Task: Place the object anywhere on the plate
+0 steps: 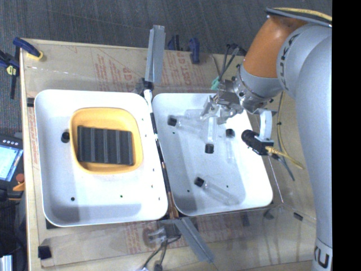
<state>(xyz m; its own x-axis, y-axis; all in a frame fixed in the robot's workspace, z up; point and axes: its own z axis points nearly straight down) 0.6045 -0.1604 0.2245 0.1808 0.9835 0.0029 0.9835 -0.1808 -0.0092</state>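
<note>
"KU" on grey arm [321,257]

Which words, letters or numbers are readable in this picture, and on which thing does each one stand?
"U": arm, bottom right, cut off by the frame.
Partial dark letters: arm's upper segment, unreadable.
Faint red print: brown bench board, too blurred.
Lit device screen, left edge: too small.

The bench [90,61] is brown board with faint red print. Two shallow white bins sit on it side by side, touching at the middle: the left bin [51,202] toward nine o'clock, the right bin [256,193] toward three o'clock.
</note>
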